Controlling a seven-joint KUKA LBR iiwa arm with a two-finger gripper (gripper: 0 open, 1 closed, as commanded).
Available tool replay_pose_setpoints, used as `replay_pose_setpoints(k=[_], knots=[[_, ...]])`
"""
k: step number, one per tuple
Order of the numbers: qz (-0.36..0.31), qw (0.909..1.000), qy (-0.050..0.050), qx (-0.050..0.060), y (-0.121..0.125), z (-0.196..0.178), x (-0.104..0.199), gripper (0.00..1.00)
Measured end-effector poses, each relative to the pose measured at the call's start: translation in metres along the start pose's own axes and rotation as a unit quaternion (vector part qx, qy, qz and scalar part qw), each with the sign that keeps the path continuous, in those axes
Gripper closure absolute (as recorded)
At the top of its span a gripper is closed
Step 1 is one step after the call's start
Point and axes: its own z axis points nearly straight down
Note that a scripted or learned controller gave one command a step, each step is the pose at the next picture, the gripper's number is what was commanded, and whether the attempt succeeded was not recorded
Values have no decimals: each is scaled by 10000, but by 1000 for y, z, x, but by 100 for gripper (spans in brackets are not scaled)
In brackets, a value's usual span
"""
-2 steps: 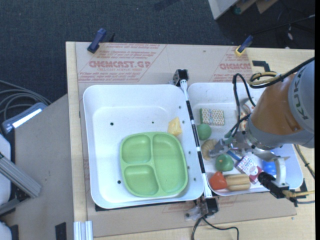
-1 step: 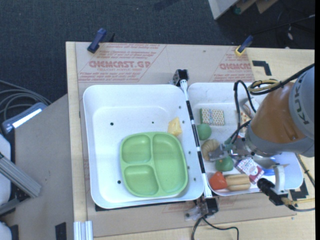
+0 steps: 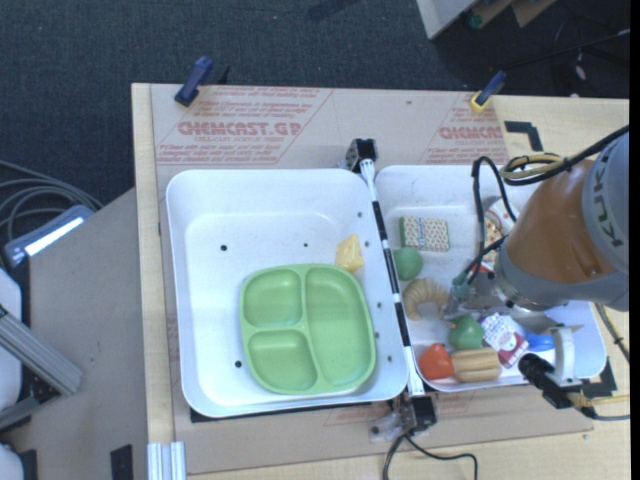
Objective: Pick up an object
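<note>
Bench (image 3: 250, 133) with two white bins (image 3: 200, 268)

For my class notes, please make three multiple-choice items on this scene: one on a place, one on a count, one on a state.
1. Where does the green tray lie?
A. left bin
B. right bin
C. on the floor

2. How many compartments does the tray have?
A. two
B. three
C. five

3. Where is the pincer?
A. low over the right bin's toys
B. over the left bin
C. off the bench

Key: 1 A, it lies in the left bin; 2 B, three hollows show; 3 A, it is over the right bin, beside the croissant.
</note>
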Motion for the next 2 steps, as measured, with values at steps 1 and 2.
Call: replay_pose_setpoints(k=[1,2], knots=[[-13,9999,42,93,-3,-86,40,100],[-10,9999,41,97,-3,-86,39,0]])
